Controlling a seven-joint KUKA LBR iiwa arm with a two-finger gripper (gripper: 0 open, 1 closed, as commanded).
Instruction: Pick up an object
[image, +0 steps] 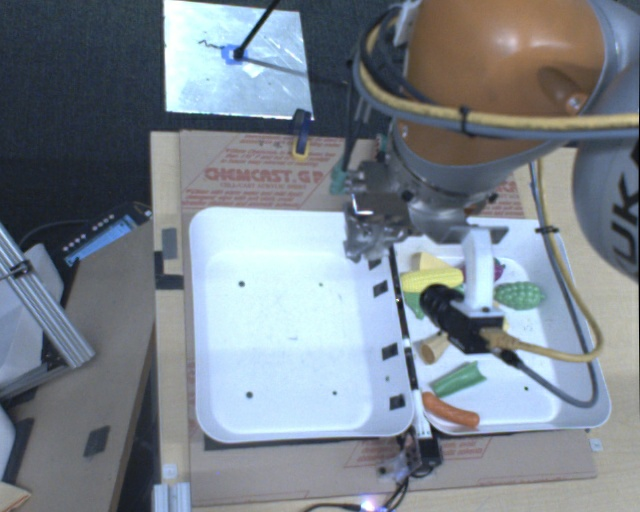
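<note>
My gripper (366, 240) hangs below the orange wrist band over the far end of the ridge between the two bins, at the left bin's far right corner. The right bin (570, 400) holds several small items: a yellow piece (432, 272), a bumpy green piece (519, 295), a tan piece (432, 348), a smooth green piece (458, 379) and an orange-red sausage shape (451, 411). The arm hides part of the right bin's far side. I see nothing in the gripper.
The left bin (215, 400) is a plain white tray with a few dark specks. A black cylinder (452, 316) with a yellow cable (560, 352) juts from the wrist over the right bin. A yellow and blue clamp (300, 135) stands behind the bins.
</note>
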